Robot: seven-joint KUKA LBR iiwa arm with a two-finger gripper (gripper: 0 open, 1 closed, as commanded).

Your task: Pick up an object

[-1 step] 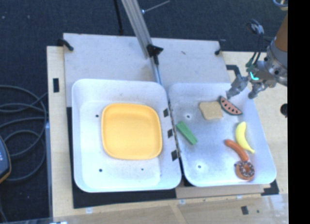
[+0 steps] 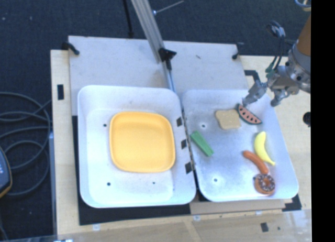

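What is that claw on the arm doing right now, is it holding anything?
Gripper: open, holding nothing; it hangs above the right bin, one finger close to the watermelon slice.

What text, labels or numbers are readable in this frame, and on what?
None readable.
Yellow plate in the left bin: plain, no print.
Toy food in the right bin, namely watermelon slice, bread, banana, sausage, donut and green block: no marks.
Gripper: no legible label at this resolution.
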